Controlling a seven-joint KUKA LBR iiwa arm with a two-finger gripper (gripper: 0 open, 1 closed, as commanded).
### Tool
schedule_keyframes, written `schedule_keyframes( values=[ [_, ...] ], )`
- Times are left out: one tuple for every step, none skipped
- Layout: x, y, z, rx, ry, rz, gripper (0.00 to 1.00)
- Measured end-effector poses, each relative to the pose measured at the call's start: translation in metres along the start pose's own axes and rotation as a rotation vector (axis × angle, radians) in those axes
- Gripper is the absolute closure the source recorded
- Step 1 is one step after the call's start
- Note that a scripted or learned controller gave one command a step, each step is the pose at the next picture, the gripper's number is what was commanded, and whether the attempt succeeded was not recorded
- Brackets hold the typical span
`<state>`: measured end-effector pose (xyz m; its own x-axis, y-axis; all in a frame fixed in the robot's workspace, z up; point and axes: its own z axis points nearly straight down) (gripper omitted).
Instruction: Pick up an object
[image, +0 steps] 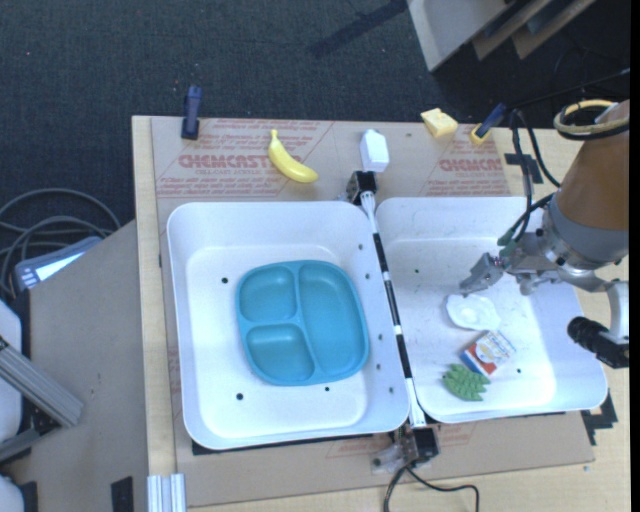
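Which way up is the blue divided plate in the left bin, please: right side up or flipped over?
Right side up. The blue divided plate lies flat on the floor of the left bin, with its three hollow compartments facing the camera and nothing in them.

Dark carpet floor (90, 70) around bench (150, 300)

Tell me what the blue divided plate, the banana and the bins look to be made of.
Blue divided plate: likely moulded plastic, with a smooth, evenly coloured, faintly glossy surface.
Banana: probably a plastic or foam toy; uniform yellow, no blemishes.
Left bin and right bin: seemingly thin formed white plastic, with rounded corners and a soft sheen.
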<state>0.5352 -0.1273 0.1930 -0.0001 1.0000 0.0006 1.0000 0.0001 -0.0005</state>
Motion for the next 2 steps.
schedule_keyframes(
  values=[
    [-0.015, -0.035, 0.015, 0.002, 0.000, 0.001, 0.00],
    [-0.003, -0.053, 0.105, -0.012, -0.005, 0.001, 0.00]
  ],
)
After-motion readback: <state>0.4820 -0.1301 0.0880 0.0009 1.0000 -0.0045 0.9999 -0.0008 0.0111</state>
